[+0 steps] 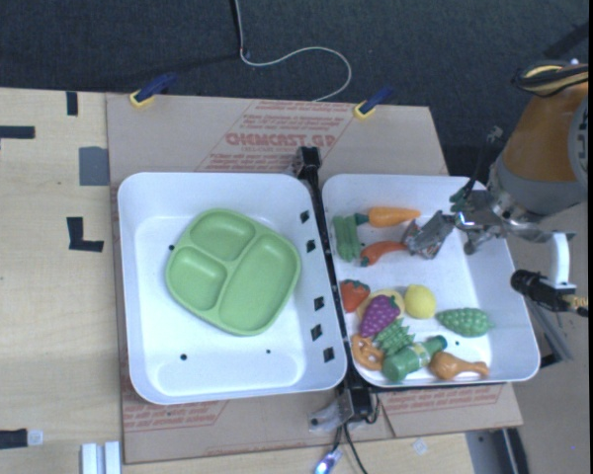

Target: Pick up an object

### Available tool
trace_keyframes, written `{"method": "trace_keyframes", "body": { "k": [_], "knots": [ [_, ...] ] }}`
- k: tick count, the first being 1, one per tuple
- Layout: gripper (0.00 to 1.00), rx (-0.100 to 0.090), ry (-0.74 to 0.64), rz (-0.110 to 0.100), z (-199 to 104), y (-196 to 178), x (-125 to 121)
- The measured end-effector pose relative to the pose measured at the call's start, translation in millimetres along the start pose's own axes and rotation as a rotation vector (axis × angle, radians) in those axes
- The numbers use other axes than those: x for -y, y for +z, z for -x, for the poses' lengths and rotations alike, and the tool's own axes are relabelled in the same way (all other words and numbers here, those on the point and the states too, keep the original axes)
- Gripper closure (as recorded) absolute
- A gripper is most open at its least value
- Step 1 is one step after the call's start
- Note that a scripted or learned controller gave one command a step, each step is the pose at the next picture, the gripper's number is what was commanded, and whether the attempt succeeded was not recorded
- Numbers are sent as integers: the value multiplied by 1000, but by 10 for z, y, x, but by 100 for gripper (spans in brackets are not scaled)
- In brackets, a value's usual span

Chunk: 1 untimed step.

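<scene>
The right bin (494, 275) holds several toy foods. Along its upper part lie an orange carrot (392, 215), a green pepper (346, 236) and a red-orange chili (380, 253). Lower down sit a red tomato (354, 293), purple grapes (378, 315), a yellow lemon (420, 302), a bumpy green fruit (463, 321), a green vegetable (405, 357) and an orange piece (459, 367). My gripper (427, 236) hangs low over this bin, just right of the chili and below the carrot's tip. I see nothing held in it.
In the left bin (143, 265) lies a green divided plate (233, 271). A black divider with clips (319, 265) runs between the bins. The grey arm with its orange band (544, 141) comes in from the right, over the right bin's far corner.
</scene>
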<state>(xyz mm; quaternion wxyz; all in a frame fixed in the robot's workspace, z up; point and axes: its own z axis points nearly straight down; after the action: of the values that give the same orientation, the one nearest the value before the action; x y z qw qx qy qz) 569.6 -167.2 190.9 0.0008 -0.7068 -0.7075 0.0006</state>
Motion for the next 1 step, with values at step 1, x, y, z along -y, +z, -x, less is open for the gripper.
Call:
{"method": "trace_keyframes", "body": {
  "k": [1],
  "knots": [
    [0,-4,-3,-7,-602,325,537]
  ]
}}
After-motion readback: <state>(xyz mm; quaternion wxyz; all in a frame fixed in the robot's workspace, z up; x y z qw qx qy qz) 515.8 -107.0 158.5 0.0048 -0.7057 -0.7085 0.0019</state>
